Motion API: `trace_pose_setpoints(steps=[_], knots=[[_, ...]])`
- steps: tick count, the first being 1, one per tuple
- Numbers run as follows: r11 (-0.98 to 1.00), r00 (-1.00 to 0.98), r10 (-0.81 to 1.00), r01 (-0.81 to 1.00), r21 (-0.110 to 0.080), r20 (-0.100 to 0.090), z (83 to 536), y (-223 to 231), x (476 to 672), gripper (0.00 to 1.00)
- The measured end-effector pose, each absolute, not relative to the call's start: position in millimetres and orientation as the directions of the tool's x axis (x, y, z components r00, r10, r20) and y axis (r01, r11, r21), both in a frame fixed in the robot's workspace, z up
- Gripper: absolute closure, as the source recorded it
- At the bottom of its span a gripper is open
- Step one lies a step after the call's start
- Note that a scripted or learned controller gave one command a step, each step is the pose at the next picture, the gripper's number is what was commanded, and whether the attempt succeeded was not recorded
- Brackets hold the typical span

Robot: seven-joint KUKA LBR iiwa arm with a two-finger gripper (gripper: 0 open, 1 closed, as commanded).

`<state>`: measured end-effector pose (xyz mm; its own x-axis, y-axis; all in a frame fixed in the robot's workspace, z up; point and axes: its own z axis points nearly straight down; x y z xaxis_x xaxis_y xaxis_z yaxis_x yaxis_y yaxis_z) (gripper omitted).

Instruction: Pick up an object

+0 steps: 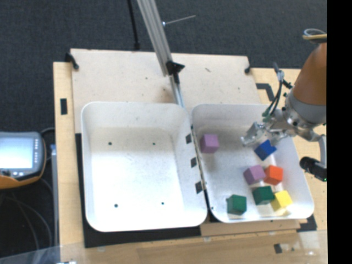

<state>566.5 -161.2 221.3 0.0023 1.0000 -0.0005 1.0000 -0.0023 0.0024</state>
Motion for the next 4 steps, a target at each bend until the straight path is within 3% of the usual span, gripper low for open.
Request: trace_pose_setpoints(steps=[1, 2, 3, 4], knots=[[-0.003, 0.003, 1.0, 1.0, 0.001, -0.003, 222.5, -188.4, 535.0, 0.0], [0.004, -0.004, 1.0, 1.0, -0.006, 0.002, 152.7, -146.8, 515.9, 0.0], [0.002, -0.002, 1.0, 1.0, 0.006, -0.003, 96.0, -196.2, 583.6, 0.0], [0.003, -0.003, 1.0, 1.0, 0.003, -0.002, 97.8, -194.9, 581.7, 0.0]])
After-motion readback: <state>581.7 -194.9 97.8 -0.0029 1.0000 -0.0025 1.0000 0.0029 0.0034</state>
